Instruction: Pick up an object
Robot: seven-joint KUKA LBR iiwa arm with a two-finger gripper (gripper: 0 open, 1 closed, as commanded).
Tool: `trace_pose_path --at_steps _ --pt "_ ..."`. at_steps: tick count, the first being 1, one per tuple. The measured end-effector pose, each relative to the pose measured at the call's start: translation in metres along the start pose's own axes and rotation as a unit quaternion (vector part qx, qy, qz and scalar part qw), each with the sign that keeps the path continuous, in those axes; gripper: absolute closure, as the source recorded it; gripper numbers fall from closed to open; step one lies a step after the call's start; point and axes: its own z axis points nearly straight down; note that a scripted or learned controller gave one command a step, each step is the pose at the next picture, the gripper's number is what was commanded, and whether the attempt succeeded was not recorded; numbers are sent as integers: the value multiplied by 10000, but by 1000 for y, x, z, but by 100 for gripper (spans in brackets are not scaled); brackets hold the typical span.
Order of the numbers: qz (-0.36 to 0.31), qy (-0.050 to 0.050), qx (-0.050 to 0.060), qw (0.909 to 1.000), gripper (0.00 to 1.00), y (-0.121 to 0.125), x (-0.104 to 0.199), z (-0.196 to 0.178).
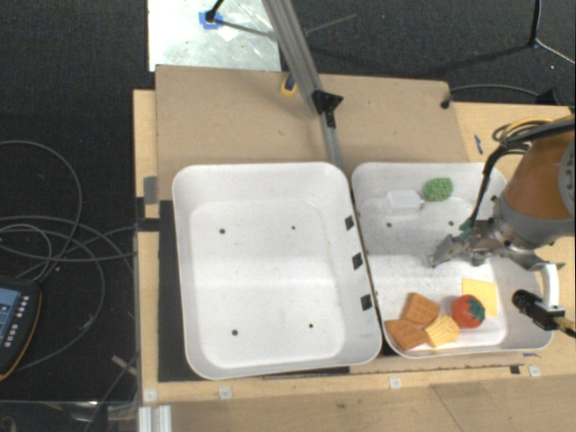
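Arm's grey gripper point(447, 252) sits low in the right shallow white bin point(393, 180), mid-floor, tip pointing left; can't tell its state from this angle. Nothing visibly between it. Candidates: round red tomato toy point(468, 310) near the front wall, no clear long axis; pale yellow square block point(480, 291) touching it behind; tan waffle-textured pieces point(420, 320) to its left; fuzzy green ball point(438, 189) at the back. Left shallow white bin point(261, 180) alongside.

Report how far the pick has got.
Done: the gripper is down inside the right bin. In hand: nothing visible between its fingers. Left: the whole pick. The green piece, tomato, cheese and crackers all lie on the bin floor.
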Motion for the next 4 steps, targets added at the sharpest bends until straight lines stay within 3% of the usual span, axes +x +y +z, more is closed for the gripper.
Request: trace_pose_path --at_steps 1,4 --pt "0 -11 -35 10000 100 2 -1 -14" --pt "-25 -22 -54 10000 100 7 -5 -195"
